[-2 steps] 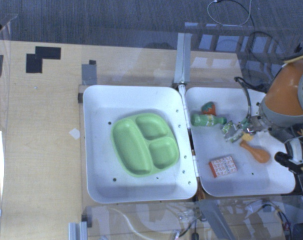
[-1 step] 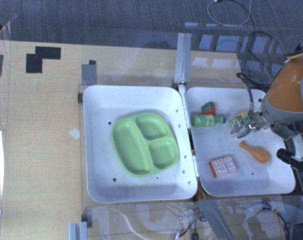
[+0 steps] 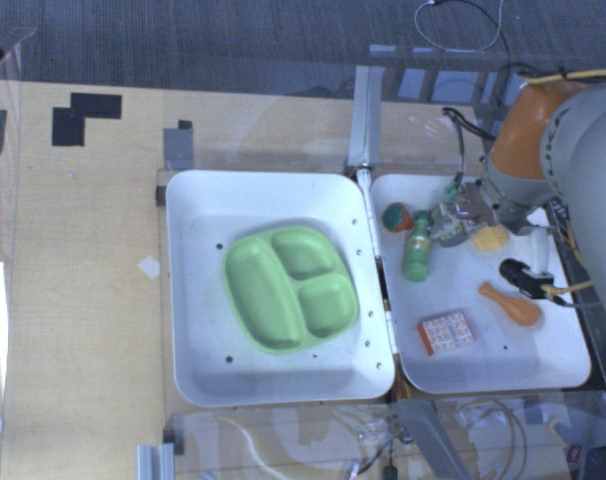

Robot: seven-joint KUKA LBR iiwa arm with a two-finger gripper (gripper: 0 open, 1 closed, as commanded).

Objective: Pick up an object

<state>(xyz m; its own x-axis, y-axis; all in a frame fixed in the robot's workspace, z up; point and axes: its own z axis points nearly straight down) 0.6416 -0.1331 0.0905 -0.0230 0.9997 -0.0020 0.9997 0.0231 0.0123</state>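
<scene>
Nearest, the red patterned box (image 3: pixel 446 333) lies untouched; hand (image 3: pixel 453 218) hovers above the green bottle (image 3: pixel 417 249), its grip unreadable, nothing lifted.

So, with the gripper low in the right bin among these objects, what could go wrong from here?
1. The gripper sits between the green bottle, the small ball and the yellow piece, which lie close together. It may push them aside or catch two at once.
2. This crowded spot is near the right bin's far rim, so an object could get pushed against the wall.
</scene>
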